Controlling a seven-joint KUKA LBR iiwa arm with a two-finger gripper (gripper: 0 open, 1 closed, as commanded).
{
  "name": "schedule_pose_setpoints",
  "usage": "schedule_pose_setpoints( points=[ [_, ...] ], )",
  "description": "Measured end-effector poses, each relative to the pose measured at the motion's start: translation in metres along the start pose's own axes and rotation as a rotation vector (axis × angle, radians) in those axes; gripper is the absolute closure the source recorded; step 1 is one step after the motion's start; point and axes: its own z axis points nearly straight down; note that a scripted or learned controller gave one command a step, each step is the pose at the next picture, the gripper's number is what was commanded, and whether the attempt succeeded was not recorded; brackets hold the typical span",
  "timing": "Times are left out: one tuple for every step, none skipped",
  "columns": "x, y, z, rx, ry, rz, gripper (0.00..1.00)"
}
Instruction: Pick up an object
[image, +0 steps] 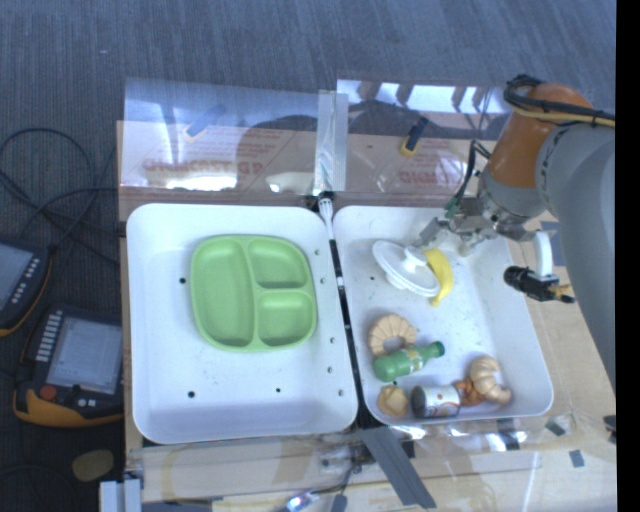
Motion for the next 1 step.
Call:
schedule_pose_setpoints(
  points=[
    [0.017, 0.0034, -0.0002, -0.011, 0.0, 0.069, 0.0]
  ],
)
